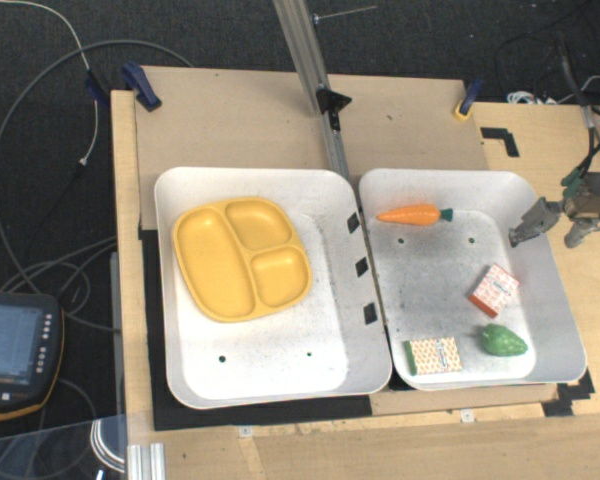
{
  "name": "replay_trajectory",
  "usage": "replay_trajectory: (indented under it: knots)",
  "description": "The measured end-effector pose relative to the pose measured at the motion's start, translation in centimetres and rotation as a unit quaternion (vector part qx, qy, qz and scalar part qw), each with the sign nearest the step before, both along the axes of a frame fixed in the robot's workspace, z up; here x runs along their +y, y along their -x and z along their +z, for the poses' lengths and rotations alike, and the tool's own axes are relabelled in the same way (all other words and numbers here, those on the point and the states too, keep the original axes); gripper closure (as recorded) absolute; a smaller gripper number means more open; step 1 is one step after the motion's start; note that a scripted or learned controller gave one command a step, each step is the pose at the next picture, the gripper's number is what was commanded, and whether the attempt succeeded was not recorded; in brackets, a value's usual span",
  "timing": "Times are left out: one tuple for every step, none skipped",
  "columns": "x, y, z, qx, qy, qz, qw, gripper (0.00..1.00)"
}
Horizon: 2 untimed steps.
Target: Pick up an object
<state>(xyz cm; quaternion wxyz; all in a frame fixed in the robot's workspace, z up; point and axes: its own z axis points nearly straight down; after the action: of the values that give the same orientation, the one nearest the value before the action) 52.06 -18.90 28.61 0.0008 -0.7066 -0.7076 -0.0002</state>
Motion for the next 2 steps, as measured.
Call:
replay_trajectory:
  knots:
    - [0.0, 0.0, 0.0, 0.0, 0.0001, 0.0, 1.0, 0.0]
    - [0.0, 1.0, -5.5, 0.003, -0.0008, -0.001, 1.0, 0.0]
